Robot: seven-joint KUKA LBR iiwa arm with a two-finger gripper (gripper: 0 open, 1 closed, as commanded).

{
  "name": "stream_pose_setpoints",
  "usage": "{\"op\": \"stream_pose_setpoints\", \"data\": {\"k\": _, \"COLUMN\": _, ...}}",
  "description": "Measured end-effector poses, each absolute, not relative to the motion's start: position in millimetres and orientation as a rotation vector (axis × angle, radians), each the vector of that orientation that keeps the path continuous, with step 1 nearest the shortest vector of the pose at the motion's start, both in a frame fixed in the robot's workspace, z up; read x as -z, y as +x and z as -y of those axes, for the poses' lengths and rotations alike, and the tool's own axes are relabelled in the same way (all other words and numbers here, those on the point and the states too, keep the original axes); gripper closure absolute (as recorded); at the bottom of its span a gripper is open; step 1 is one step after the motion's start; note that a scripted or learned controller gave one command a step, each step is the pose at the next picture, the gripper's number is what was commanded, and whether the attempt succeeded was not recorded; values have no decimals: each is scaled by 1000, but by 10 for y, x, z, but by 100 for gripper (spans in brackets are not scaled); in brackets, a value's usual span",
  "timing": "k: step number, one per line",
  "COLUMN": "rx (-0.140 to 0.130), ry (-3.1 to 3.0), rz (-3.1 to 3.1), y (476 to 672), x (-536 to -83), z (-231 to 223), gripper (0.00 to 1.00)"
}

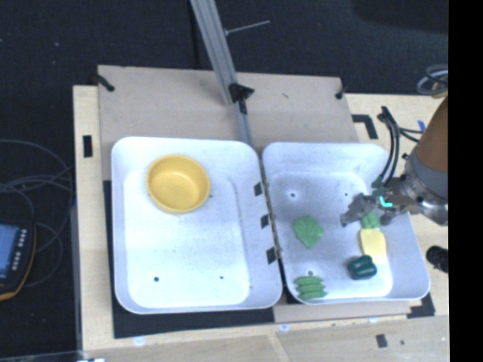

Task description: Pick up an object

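The gripper hovers in the right bin, whether clenched or released I cannot tell, so the approach step seems in hand; next, descend onto the yellow object just below it.

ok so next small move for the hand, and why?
Probably a short drop straight down. The hand sits in the right bin, just above the yellow object, with a small green piece at its tip. Nothing is clearly held, so the yellow one looks like the closest target.
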State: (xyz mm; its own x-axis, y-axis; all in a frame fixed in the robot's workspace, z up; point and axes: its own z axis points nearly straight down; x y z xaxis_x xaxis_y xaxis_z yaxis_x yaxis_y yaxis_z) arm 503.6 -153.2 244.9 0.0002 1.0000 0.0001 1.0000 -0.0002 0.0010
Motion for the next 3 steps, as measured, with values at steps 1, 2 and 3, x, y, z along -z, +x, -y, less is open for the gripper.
{"op": "stream_pose_setpoints", "data": {"k": 1, "rx": -1, "ry": 2221, "rz": -2221, "y": 5036, "x": -2449, "z": 1532, "gripper": 0}}
{"op": "stream_pose_setpoints", "data": {"k": 2, "rx": 4, "ry": 2225, "rz": -2222, "y": 5052, "x": -1931, "z": 1636, "gripper": 0}}
{"op": "stream_pose_setpoints", "data": {"k": 3, "rx": 3, "ry": 2224, "rz": -2222, "y": 5098, "x": -1471, "z": 1698, "gripper": 0}}
